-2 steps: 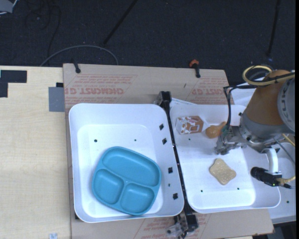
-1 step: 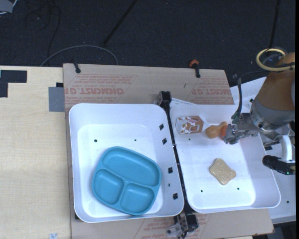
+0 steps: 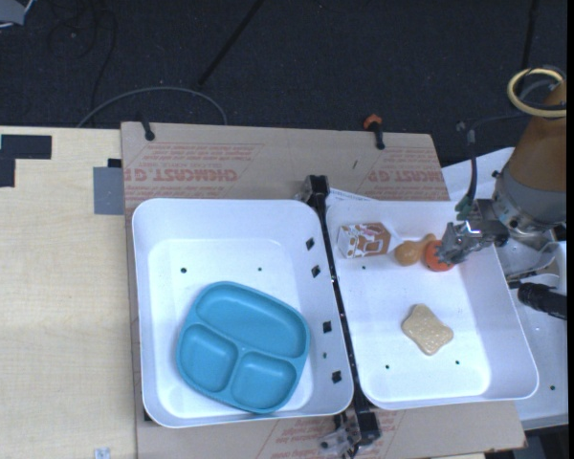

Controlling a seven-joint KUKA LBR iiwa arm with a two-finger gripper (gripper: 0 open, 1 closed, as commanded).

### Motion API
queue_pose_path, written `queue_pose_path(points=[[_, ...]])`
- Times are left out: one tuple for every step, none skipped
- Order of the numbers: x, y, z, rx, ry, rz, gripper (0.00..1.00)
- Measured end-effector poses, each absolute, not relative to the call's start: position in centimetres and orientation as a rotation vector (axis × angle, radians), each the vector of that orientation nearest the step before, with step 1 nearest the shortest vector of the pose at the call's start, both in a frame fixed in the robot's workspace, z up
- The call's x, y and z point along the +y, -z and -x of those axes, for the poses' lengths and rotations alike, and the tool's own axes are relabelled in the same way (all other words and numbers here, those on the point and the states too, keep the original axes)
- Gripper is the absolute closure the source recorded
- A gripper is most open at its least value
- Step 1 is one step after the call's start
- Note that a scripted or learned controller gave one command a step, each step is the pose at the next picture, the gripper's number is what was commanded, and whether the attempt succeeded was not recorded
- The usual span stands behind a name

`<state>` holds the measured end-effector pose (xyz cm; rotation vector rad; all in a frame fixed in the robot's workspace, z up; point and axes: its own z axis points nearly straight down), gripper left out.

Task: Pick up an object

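The right bin [image 3: 478,371] holds three small things. A brown and white packet [image 3: 364,241] lies near its back left. A tan and orange toy [image 3: 413,251] with a red end [image 3: 441,263] lies at the back middle. A tan, biscuit-shaped piece [image 3: 428,330] rests in the centre. My gripper [image 3: 455,243] hangs low at the back right of this bin, right over the red end of the orange toy, touching or nearly touching it. I see nothing lifted off the bin floor.
A blue divided plate [image 3: 242,346] lies in the left bin [image 3: 163,256]. A black divider [image 3: 327,295] runs between the two bins. The arm's grey and orange body [image 3: 540,161] stands over the bench's right edge, with cables [image 3: 545,299] beside it.
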<state>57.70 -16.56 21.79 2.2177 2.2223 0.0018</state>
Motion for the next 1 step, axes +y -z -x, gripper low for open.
queue_pose_path(points=[[-16.65,-27.10,-57.79,2.221,-0.003,-2.217,1.00]])
